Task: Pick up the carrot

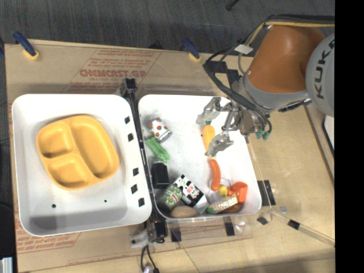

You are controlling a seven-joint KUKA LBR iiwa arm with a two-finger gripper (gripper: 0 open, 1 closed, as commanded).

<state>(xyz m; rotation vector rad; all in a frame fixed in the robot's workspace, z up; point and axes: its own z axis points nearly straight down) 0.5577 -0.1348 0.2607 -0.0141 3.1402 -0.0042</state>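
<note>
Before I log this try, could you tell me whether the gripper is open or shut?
Open: the gripper has its fingers spread either side of the carrot.

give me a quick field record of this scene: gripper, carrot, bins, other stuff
gripper: gripper over the upper right part of the right bin, fingers spread
carrot: carrot lies between the fingers, on or near the bin floor; contact cannot be told
left bin: left bin holds a yellow divided plate
right bin items: green pepper, red-and-white mushroom toy, sausage, clutter along the lower edge
task state: carrot not yet lifted
</note>
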